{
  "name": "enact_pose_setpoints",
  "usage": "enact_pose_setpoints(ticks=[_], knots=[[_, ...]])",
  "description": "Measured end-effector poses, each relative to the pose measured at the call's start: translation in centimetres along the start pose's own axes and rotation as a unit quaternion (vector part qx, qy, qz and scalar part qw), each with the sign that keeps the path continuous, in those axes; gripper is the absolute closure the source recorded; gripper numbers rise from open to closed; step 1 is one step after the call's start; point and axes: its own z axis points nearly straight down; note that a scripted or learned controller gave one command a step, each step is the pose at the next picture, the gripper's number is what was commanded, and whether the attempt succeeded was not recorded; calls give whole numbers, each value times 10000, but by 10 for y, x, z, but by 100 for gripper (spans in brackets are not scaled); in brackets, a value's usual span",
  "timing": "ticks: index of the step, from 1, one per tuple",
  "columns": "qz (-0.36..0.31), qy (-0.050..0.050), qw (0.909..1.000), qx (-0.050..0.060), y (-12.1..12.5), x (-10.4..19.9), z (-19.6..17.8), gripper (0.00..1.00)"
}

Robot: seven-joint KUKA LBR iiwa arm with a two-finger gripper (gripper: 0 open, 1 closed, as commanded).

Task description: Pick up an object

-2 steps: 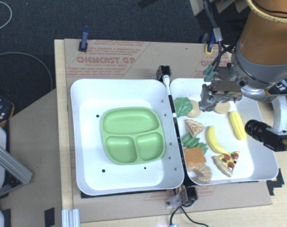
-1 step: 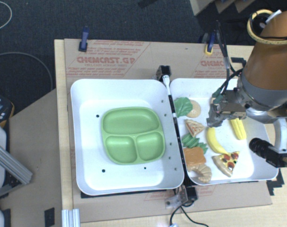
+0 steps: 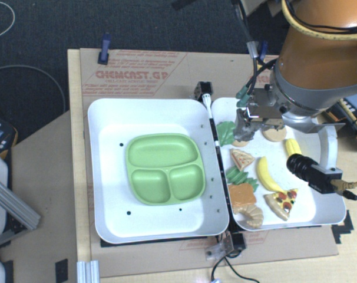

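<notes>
The right bin holds several toy foods: a yellow banana, a pizza slice, a triangular sandwich piece, an orange bread block, a beige pastry, green leaves, a round beige disc and a short yellow piece. My gripper is low over the bin's back left corner, beside the green leaves, just above a small beige item. The arm's body hides the bin's back right part.
The left bin carries a green divided plate in its middle. A black divider strip with clamps runs between the bins. Cardboard lies under both bins.
</notes>
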Motion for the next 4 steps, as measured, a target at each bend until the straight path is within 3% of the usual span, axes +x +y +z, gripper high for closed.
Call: enact_pose_setpoints(ticks=[1, 2, 3, 4], knots=[[37, -16, 9999, 108, -4, 13, 116, 100], [40, -7, 10000, 30, -1, 12, 100, 100], [54, -18, 9999, 88, 40, -8, 200, 100], [24, 12, 10000, -61, 13, 0, -77, 100]])
